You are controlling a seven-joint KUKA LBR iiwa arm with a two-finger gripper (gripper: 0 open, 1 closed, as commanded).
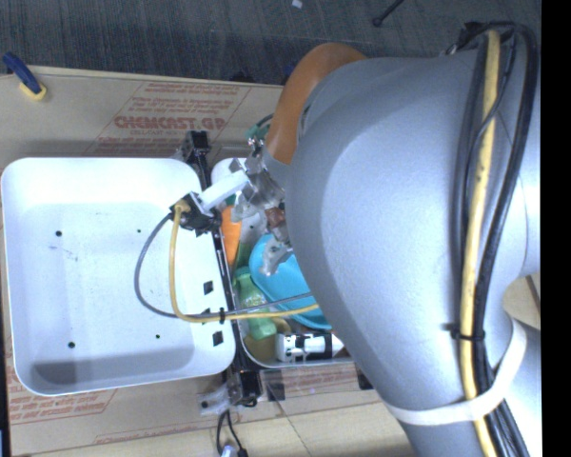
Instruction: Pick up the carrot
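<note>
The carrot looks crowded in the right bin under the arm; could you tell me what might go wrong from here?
1. The carrot lies wedged against the bin wall beside a blue object, so the gripper may catch a neighbour instead.
2. The yellow cable loops over the left bin and could snag on the rim.
3. The arm covers most of the right bin, so a miss would be hard to spot.
</note>
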